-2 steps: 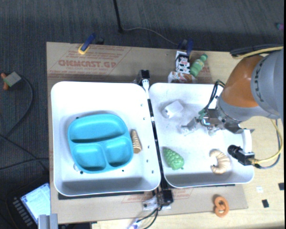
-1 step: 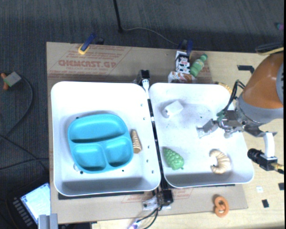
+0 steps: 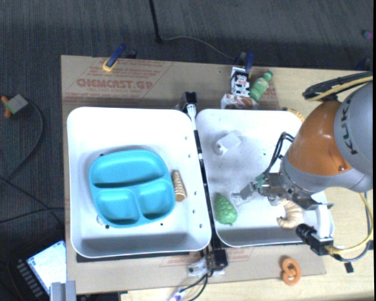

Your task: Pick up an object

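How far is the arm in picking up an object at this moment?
Done: the end effector is down inside the right bin, close to the green object. In hand: nothing is visibly between its fingers. Left: grasping and lifting; the green object, a clear item and a tan item lie on the bin floor.

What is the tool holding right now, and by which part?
Cannot tell. The tool hovers in the right bin beside the green toy, apart from it.

A robotics lab or test cell: a plywood bench (image 3: pixel 144 80) stands on dark grey carpet (image 3: pixel 62 17) with loose black cables (image 3: pixel 156 17) trailing at upper centre and lower left. Blue clamps (image 3: pixel 114 57) grip the bench's upper edge.
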Motion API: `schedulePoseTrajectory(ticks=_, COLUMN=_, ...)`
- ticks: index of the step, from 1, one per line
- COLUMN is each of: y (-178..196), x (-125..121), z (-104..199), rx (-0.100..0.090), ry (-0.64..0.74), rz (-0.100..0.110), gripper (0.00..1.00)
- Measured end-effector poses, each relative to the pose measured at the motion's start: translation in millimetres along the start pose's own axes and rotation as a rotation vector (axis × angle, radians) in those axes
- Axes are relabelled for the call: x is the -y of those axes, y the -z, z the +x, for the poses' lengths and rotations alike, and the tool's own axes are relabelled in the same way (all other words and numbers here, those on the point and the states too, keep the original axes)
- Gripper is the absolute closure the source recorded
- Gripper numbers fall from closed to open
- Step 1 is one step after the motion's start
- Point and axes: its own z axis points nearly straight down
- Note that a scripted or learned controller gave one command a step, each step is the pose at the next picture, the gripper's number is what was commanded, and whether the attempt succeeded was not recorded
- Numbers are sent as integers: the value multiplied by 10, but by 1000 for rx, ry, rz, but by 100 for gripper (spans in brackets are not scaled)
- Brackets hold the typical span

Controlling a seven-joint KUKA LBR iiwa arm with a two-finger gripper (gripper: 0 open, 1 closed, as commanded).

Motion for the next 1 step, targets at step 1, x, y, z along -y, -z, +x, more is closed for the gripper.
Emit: schedulePoseTrajectory(ticks=1, y=674, x=-9, z=166, rx=2, ry=0, rz=-3, gripper=0)
